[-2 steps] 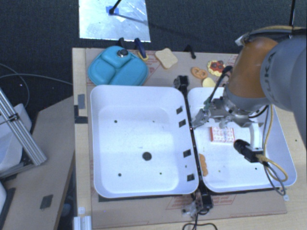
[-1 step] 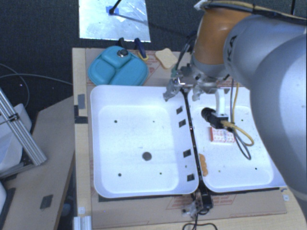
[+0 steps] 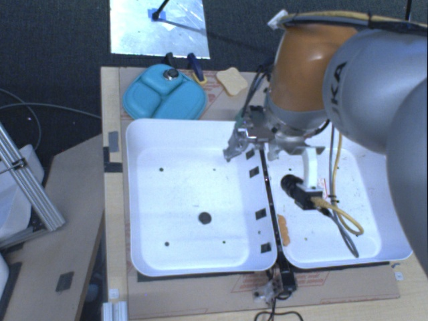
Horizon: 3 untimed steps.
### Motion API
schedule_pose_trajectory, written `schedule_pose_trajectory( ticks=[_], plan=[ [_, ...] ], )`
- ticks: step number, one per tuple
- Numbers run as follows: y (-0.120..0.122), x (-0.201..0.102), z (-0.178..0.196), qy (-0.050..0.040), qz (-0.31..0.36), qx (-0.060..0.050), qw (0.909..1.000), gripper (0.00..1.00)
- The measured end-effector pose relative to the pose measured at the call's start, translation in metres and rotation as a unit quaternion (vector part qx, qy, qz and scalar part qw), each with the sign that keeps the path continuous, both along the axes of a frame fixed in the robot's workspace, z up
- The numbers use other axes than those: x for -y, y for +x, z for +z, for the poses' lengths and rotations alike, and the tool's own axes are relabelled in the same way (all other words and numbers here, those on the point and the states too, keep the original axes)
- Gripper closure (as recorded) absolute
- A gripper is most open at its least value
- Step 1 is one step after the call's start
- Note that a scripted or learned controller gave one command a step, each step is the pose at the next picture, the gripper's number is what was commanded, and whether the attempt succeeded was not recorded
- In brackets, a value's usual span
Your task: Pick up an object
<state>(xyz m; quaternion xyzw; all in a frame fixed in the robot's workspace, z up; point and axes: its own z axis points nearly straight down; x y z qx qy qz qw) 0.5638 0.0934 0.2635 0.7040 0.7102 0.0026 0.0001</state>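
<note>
My gripper [image 3: 235,144] hangs over the far right corner of the left bin [image 3: 144,179], close to the wall shared by the two bins. I see nothing between its tips. A small dark round object [image 3: 204,218] lies on the left bin's floor, well in front of the gripper and to its left. An orange oblong piece [image 3: 283,229] lies in the right bin [image 3: 374,246] near its front left corner. A thin dark grey tool [image 3: 346,235] lies in the right bin's front part, half under the yellow cable.
Behind the bins a blue divided plate [image 3: 164,93], a tan sponge-like piece [image 3: 232,80] and a blue-handled item [image 3: 195,65] lie on the bench. A shiny sheet [image 3: 157,15] lies farther back. The arm's bulk covers the right bin's far part.
</note>
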Motion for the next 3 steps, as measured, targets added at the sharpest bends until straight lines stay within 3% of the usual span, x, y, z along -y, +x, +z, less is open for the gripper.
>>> schedule_pose_trajectory(
  ticks=[1, 2, 3],
  plan=[
    [-0.075, 0.077, -0.084, -0.0026, -0.008, -0.008, 0.9999, 0.00],
    [-0.070, 0.072, -0.069, -0.0015, -0.003, 0.000, 1.0000, 1.00],
    [-0.018, 0.019, 0.008, -0.0002, 0.001, 0.005, 1.0000, 1.00]
  ],
)
